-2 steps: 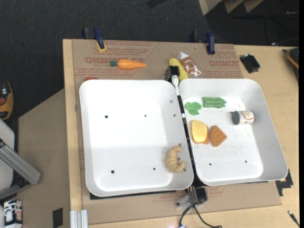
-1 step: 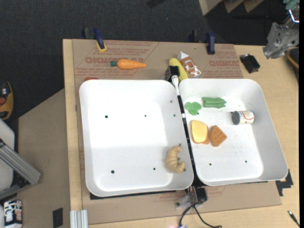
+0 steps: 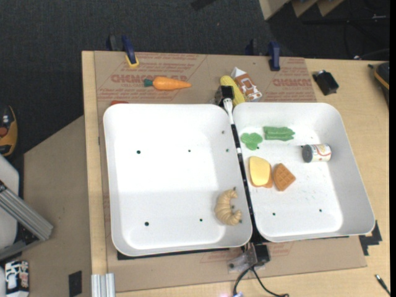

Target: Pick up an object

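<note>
**Objects laid out in two bins, before any pick**

Objects for the pick are spread over both white bins on the desk (image 3: 93, 166). In the left bin (image 3: 124, 184) a single tan croissant (image 3: 228, 206) lies near the front right corner, just beside the wall shared with the right bin (image 3: 346, 184). In the right bin five things are seen: a green leaf-shaped piece (image 3: 251, 140) and a green oblong piece (image 3: 278, 133) toward the back, a small can on its side (image 3: 316, 153) to their right, and a yellow piece (image 3: 260, 171) touching or nearly touching a brown waffle-like square (image 3: 283, 177) near the middle. A carrot (image 3: 168, 83), a banana (image 3: 230, 89) and a small packet (image 3: 246, 86) lie on the cardboard behind the bins.

The state of the hand cannot be told from this view. A good pick is judged to favour a thing standing apart from its neighbours and from the walls; the can is well apart and would be approached from above, across its narrow width, though it may roll. The croissant is judged harder, since little room is left beside the wall. The yellow and brown pieces are best avoided, as one might be dragged along with the other.

Whether those two pieces actually touch cannot be settled. The can's label is too small to be read, and the banana is partly covered by a dark clip.
</note>
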### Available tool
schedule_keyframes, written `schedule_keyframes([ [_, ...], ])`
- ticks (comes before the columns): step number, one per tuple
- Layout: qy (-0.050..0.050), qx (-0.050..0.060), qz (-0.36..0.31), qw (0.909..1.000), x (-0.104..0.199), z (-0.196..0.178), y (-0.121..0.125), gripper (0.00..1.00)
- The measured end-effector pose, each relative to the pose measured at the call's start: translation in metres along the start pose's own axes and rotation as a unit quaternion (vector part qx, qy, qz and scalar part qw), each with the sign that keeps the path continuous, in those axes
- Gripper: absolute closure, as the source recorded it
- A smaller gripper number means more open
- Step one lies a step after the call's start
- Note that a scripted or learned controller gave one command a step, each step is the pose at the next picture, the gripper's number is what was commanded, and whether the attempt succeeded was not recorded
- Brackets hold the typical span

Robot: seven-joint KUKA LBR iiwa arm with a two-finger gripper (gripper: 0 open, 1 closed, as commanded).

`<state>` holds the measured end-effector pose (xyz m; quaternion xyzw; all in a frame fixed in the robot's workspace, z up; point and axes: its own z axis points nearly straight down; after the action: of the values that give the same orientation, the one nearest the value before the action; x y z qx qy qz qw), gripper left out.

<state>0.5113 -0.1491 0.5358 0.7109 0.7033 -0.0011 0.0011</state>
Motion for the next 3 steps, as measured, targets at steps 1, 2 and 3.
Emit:
schedule_keyframes([
  [1,0.003,0.000,-0.012,0.9999,0.126,0.000,-0.013,1.00],
  [2,0.000,0.000,0.001,1.0000,0.012,0.000,-0.034,1.00],
  [3,0.003,0.000,-0.011,0.9999,0.111,0.000,-0.033,1.00],
])
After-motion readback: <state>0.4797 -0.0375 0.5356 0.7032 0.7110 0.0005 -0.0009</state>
